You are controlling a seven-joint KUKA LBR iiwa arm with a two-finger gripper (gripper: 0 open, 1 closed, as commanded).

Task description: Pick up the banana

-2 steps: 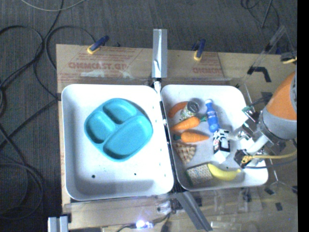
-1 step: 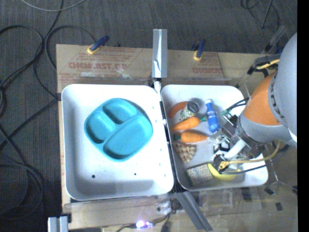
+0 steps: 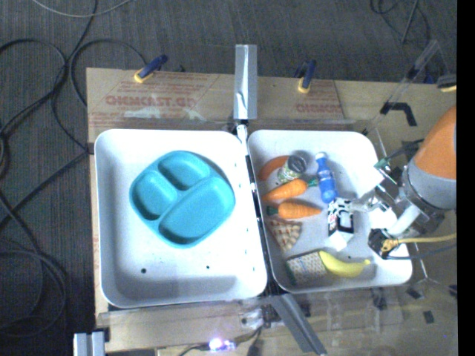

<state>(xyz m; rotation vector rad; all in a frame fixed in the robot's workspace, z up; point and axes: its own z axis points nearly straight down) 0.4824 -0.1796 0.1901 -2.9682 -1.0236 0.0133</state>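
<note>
The yellow banana [image 3: 345,264] lies curved along the front edge of the right bin [image 3: 371,148], next to a grey ridged piece [image 3: 303,266]. My gripper [image 3: 376,225] hangs over the bin's right side, just above and to the right of the banana and apart from it. A black-and-white small box [image 3: 340,216] sits directly to the gripper's left. Nothing can be seen held in the gripper.
The right bin also holds two carrots [image 3: 291,190], a can [image 3: 295,165], a blue bottle [image 3: 325,181] and a waffle-like piece [image 3: 284,233]. A blue divided plate [image 3: 183,196] lies in the left bin [image 3: 111,221]. Clamps and a metal post [image 3: 245,87] stand behind the bins.
</note>
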